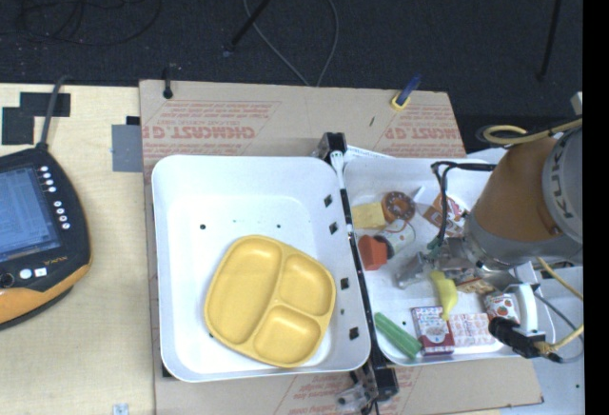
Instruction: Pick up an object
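The right bin (381, 177) holds a scatter of small things. A red, rounded object (374, 252) lies near the bin's left wall, with a yellow block (366, 213) and a round brown piece (399, 207) just behind it. Towards the front lie a yellow banana-shaped piece (444, 292), a green stick (397, 334) and a red packet (433, 326). My gripper (411, 271) reaches in from the right, low over the bin's middle. It sits just right of the red object and above the yellow piece. Nothing visibly hangs from it.
The left bin (190, 194) carries a yellow divided plate (269, 300). A divider with black clips (344, 251) separates the bins. A white and red item (502, 306) lies under the arm at the right. A teach pendant (33, 223) rests at the far left.
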Available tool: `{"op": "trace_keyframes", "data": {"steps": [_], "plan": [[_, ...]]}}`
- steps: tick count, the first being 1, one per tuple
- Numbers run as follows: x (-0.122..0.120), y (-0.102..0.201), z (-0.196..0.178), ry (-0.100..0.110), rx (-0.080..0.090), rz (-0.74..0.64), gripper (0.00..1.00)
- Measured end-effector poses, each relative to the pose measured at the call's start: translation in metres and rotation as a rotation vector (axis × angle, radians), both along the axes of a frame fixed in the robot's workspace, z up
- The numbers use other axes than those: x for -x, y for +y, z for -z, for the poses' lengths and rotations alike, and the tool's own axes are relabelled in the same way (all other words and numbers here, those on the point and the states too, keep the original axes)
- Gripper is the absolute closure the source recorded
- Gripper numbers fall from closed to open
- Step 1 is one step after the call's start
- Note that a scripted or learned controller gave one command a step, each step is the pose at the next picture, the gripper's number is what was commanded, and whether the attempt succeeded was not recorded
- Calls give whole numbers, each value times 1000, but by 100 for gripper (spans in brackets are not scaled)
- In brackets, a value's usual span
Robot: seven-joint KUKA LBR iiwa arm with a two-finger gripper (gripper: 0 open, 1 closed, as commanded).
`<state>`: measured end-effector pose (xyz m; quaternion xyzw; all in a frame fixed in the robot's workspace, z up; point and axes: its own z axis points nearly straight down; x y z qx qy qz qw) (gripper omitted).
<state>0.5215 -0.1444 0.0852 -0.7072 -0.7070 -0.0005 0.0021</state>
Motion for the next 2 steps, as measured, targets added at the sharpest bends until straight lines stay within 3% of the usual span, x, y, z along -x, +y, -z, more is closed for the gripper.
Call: {"op": "trace_keyframes", "data": {"steps": [1,2], "plan": [[-2,-2,-14,-1,-2,6,100],[-38,62,-67,-5,2,-7,100]]}}
